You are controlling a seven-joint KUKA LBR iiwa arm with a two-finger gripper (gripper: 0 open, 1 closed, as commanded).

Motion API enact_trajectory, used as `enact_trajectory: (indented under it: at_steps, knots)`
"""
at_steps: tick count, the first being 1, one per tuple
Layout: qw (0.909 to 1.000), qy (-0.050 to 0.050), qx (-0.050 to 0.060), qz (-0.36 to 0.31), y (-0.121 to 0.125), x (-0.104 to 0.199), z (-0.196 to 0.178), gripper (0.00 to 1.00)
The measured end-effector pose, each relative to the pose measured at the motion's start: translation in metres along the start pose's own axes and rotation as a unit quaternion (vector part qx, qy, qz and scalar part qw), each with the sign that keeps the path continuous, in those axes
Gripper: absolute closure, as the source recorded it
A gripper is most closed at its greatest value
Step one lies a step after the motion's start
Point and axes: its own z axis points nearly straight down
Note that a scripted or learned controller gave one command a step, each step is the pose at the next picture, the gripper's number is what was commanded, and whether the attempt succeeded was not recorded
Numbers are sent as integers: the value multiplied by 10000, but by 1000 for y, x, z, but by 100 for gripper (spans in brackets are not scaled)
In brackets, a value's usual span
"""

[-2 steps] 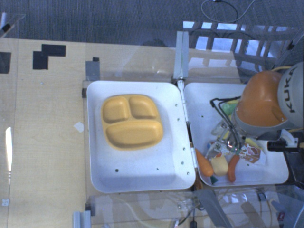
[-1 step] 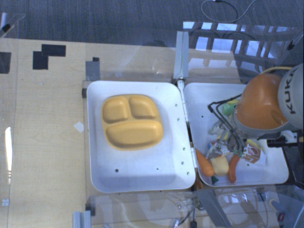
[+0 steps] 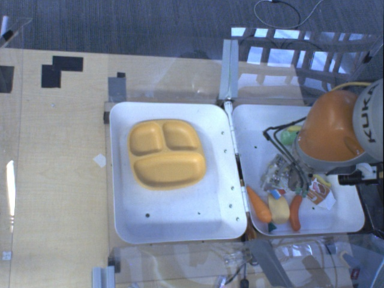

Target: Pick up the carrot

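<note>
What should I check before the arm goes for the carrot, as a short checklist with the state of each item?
1. Carrot in view in the right bin, near its left wall: ok.
2. Carrot free of the claw: ok, they are apart.
3. Space around the carrot: not ok, a yellow item lies close beside it.
4. Claw open: cannot tell.
5. Yellow tray in the left bin, out of the way: ok.

Bright even overhead light, soft shadows, perhaps slight blur, glare at left edge.
</note>
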Motion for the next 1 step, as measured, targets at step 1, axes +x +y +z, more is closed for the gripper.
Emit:
enact_trajectory:
  at_steps: [1]
  knots:
    - [9937,120,44,1114,3,9,-81,100]
